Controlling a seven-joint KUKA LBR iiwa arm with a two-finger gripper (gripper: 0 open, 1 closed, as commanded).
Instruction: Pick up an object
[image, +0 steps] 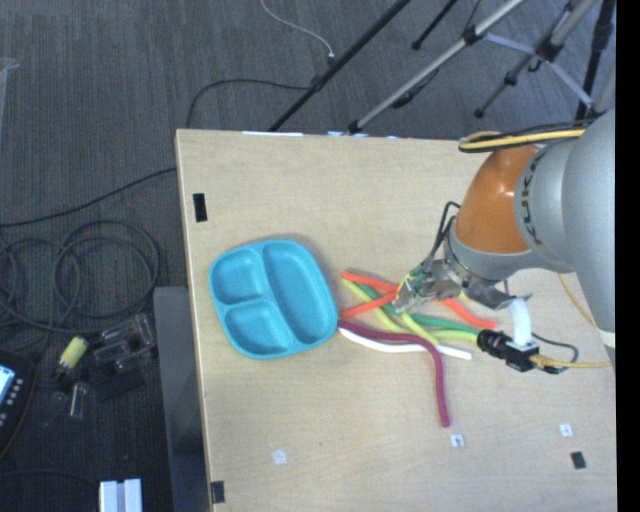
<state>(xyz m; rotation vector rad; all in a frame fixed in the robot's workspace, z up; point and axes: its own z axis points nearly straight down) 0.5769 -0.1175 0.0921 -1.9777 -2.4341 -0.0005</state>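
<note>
The gripper sits low on the tangled strips — its grip unreadable, the wrist hiding their right ends.

Even, diffuse overhead lighting; bench top bright, surrounding floor dim. Soft shadow lies beneath the gripper. Mild glare on the arm's orange band. Overall focus slightly soft.

Things around my wooden bench

A blue three-compartment plate sits on it. Black cables coil across the dark carpet beyond, with tripod legs at the far side.
</note>
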